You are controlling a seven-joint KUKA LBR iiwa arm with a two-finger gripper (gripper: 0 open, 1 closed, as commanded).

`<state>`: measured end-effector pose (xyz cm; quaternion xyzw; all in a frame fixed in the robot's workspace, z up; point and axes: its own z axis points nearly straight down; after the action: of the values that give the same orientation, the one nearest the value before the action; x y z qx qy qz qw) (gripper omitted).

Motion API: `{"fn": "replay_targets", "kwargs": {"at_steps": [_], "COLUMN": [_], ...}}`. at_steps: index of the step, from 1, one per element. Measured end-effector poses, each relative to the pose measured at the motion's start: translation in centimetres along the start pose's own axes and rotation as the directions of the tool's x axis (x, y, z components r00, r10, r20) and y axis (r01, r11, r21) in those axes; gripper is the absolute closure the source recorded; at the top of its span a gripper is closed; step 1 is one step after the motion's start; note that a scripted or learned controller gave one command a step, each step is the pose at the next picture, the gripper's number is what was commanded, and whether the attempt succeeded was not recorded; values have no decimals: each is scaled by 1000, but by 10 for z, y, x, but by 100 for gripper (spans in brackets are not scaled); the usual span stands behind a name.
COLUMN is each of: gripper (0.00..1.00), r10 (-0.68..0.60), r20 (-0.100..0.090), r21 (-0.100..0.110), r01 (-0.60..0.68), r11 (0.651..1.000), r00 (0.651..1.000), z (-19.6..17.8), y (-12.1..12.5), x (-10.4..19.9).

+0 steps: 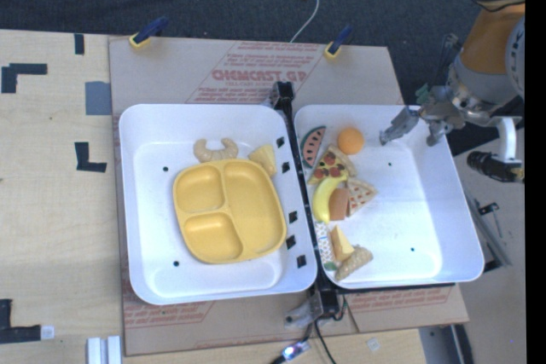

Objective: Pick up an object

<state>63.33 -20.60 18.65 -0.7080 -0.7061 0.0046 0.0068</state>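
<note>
Pincer [413, 125] hangs over the right bin's [444, 209] far right corner; whether it is spread or pressed together, I cannot tell. Nearest it lies a round orange ball [350, 140], among toy food along that bin's left wall: watermelon slice [312, 147], banana [322, 199], pizza wedge [361, 195]. Red lettering on the cardboard [247, 77] is too blurred to read.

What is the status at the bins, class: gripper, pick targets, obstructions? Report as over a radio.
Gripper over right bin's far edge, nothing seen in it. Toy food untouched along the left wall; orange nearest. Path unobstructed.
</note>
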Motion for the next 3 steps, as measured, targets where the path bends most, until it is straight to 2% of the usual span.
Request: {"fn": "replay_targets", "kwargs": {"at_steps": [1, 3], "gripper": [0, 0], "r10": [-4, -6], "r20": [3, 5], "r21": [-15, -13], "r01": [4, 6], "r11": [1000, 1000], "r00": [1000, 1000], "z": [-10, 105], "y": [3, 5], "x": [1, -3]}}
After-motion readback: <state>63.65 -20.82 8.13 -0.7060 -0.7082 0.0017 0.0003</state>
